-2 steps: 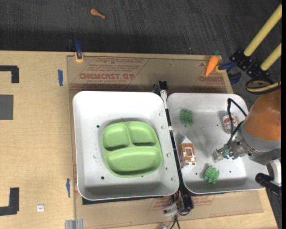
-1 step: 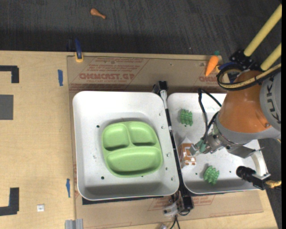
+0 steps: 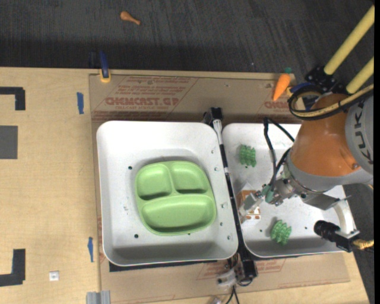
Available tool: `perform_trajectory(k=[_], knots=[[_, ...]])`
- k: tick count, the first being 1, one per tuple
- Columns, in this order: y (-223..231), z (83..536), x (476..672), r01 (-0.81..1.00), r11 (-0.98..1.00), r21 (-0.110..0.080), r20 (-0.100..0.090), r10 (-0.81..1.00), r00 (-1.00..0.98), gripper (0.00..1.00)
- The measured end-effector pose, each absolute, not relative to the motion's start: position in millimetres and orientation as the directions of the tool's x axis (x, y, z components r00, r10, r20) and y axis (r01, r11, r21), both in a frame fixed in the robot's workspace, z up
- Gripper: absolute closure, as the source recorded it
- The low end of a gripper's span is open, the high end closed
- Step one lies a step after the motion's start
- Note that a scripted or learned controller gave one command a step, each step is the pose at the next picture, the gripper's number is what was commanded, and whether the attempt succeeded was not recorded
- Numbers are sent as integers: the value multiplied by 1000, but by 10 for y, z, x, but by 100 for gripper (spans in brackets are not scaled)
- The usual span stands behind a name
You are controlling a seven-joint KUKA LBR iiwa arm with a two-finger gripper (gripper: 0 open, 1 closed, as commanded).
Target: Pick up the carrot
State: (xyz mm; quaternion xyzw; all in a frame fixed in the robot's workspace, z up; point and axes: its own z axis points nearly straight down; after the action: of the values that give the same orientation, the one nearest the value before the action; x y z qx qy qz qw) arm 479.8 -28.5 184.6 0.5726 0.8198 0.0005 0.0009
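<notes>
The carrot (image 3: pixel 281 85), orange with a green top, lies on the cardboard bench behind the right bin's far edge, outside both bins. My gripper (image 3: pixel 252 205) is low inside the right bin (image 3: pixel 309 246), near its left wall and well in front of the carrot. The grey and orange arm (image 3: pixel 320 154) covers much of that bin's right half.
Two green knobbly pieces lie in the right bin, one at the back (image 3: pixel 247 155) and one at the front (image 3: pixel 280 231). A green divided plate (image 3: pixel 175 196) sits in the left bin (image 3: pixel 113 178). A small orange item (image 3: pixel 129 18) lies on the dark floor beyond the bench.
</notes>
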Motion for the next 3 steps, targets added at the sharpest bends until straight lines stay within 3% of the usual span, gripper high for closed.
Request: perform_trajectory(k=[1,2,3], knots=[[-848,1846,4797,881,474,2,-3,881,-474,0],[120,1942,4799,973,232,3,-1,973,-232,0],[-986,1801,4794,945,328,0,-1,945,-328,0]])
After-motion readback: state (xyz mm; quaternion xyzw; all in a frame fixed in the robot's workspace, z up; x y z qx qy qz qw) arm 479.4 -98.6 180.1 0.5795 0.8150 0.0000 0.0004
